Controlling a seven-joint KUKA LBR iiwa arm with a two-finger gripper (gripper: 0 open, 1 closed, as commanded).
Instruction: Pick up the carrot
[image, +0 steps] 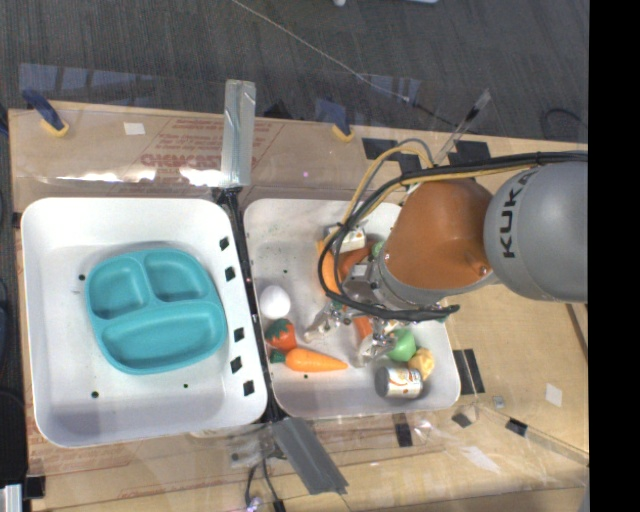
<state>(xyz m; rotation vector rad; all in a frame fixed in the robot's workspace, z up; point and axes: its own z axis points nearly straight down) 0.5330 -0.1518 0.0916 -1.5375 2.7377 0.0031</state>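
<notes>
The table (120, 150) carries two white bins side by side. The left bin (50, 400) holds a teal divided plate (155, 308). The right bin (290, 230) is crowded, and the arm (470, 240), grey with its orange band, reaches in from the right and hangs over the bin's middle, covering much of it.

The jaws (350, 325) sit low among the objects, above and slightly right of the carrot (315, 362); whether they are released or clenched I cannot tell, and nothing shows between them.

The carrot lies flat near the bin's front wall, pointing right, apart from the jaws. Its thick end touches or nearly touches a small red and green vegetable (280, 335), with a white ball (274, 300) just above. To its right are a tin can (400, 381), a green piece (403, 346) and a yellow piece (424, 363).

The risk, as I judge it, is crowding: a descent slightly off could close on the red vegetable or push the carrot against the wall, and the tapered body could slip out.
</notes>
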